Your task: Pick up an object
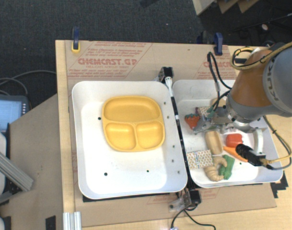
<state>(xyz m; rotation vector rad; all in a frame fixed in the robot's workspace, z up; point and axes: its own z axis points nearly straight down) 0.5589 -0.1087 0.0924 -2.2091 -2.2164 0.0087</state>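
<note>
My gripper (206, 120) is low over the back left part of the right bin (268, 175), under the grey wrist and orange band. Just to its left lies a small red object (192, 121), very close to the gripper; whether they touch cannot be made out. In front of the gripper lies a tan cylinder (214, 141). A red piece (234, 139) and an orange carrot-like piece (229, 151) lie to the right of the cylinder. A green piece (228, 167), a tan lumpy piece (212, 172) and a patterned packet (199, 158) sit near the bin's front.
The left bin (88, 143) holds a yellow divided plate (133, 122) toward its back. A ridge (177, 128) where the two bin walls meet runs between the bins. Clamps hold the brown board at its back edge.
</note>
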